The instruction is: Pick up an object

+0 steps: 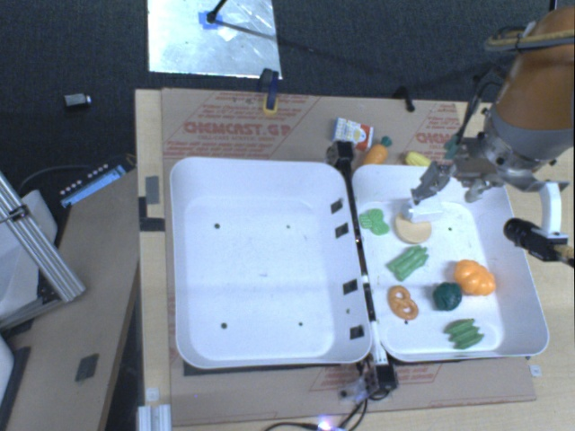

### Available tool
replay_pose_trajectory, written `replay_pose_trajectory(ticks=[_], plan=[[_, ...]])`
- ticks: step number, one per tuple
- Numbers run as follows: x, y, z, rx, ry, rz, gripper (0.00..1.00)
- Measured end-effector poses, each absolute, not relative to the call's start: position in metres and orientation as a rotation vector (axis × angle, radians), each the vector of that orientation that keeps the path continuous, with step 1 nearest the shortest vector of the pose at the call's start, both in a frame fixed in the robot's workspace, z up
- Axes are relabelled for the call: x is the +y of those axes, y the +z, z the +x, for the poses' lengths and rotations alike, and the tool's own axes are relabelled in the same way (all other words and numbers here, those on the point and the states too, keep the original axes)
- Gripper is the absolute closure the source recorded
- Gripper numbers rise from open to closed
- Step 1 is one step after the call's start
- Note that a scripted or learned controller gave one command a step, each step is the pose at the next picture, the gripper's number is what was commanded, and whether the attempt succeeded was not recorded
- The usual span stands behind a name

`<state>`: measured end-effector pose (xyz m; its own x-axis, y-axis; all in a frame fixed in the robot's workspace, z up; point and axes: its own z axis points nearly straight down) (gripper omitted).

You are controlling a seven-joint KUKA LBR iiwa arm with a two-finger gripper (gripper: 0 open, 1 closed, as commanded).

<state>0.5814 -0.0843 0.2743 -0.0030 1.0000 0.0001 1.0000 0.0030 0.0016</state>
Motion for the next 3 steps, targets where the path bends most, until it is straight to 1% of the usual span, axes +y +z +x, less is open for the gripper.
replay_pose_trajectory(ticks=[1,2,3], plan=[[-0.132,0.222,0.515,2.218,-0.008,2.23,0.0],[-0.129,0.235,0.52,2.222,0.004,2.215,1.0],[-0.152,0.411,0.489,2.209,0.017,2.205,1.0]])
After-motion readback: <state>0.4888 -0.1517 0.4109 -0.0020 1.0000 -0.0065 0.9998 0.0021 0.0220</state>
